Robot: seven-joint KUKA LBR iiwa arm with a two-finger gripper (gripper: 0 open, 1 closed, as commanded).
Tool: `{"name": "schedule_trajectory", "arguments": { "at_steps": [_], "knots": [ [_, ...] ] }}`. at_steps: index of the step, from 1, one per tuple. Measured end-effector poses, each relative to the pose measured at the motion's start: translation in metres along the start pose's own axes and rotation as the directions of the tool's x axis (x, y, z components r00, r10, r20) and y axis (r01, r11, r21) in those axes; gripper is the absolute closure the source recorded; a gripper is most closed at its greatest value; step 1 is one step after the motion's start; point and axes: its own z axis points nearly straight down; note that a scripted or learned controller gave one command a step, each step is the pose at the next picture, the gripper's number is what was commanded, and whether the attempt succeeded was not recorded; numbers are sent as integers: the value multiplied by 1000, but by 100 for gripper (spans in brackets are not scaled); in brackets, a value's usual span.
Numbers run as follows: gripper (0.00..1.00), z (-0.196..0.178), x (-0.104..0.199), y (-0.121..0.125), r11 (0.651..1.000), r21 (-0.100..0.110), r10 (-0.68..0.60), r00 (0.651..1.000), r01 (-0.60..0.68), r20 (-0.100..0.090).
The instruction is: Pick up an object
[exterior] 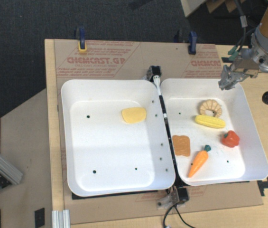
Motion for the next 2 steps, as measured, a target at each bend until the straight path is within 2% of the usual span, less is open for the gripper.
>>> {"name": "schedule_trajectory", "arguments": {
  "at_steps": [1,2],
  "knots": [
    [100,-124,22,-4,1000,-24,-6,1000,6,3],
    [100,-67,90,-92,1000,1,-9,1000,9,-2]
  ]
}}
